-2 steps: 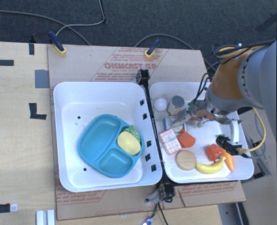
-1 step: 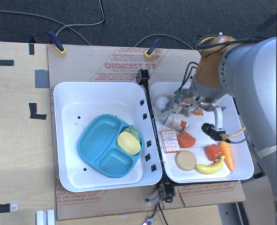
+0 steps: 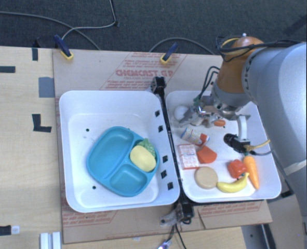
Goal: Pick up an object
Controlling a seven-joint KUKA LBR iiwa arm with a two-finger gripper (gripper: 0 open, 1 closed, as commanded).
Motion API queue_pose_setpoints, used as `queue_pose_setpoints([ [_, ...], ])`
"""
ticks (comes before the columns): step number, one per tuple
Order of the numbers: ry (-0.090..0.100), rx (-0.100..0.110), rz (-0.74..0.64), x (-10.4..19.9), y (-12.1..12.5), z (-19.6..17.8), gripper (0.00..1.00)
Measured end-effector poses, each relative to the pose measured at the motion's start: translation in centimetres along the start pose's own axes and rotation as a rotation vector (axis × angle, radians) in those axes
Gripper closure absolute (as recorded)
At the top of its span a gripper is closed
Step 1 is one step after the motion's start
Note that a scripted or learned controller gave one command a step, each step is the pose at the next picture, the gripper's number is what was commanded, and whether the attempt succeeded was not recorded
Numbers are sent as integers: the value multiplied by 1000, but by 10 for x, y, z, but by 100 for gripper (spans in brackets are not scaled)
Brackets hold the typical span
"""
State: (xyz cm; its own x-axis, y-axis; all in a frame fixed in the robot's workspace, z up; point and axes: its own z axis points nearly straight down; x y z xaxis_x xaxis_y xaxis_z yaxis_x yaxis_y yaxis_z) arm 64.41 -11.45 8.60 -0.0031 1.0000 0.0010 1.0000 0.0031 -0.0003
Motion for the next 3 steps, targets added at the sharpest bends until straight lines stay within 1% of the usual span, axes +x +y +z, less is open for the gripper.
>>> queue_pose_setpoints([
  [1,-2,0,-2,0,0,-10,100],
  [2,-15,-5,4,-8,0,-12,0],
  [3,-2,-1,1,-25,25,0,0],
])
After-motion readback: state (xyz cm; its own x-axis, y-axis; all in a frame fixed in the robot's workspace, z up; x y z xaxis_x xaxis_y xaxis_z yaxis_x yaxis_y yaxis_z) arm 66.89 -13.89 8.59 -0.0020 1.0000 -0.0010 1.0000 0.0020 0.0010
